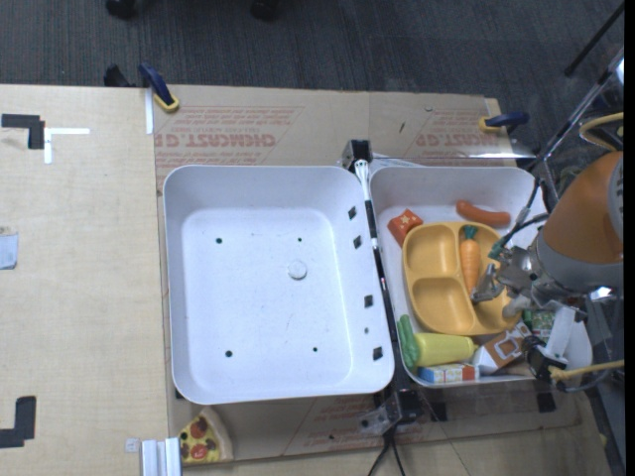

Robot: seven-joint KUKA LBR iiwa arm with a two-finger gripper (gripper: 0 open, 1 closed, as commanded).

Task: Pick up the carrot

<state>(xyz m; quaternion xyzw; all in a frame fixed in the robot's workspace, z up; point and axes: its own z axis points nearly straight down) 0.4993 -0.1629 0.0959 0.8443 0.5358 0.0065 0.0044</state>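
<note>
Carrot (468,253) in yellow tray's (429,266) upper compartment, long axis near vertical in view, green top up, tip down, gripper (493,278) open just right of it

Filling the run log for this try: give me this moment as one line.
target: carrot in yellow divided tray | gripper over tray, right of carrot | carrot not held | right bin

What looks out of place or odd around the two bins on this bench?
A toy pizza slice lies outside the bins, on the cardboard below the left bin. The other toys crowd the right bin, where the carrot sits in a yellow divided plate.
</note>
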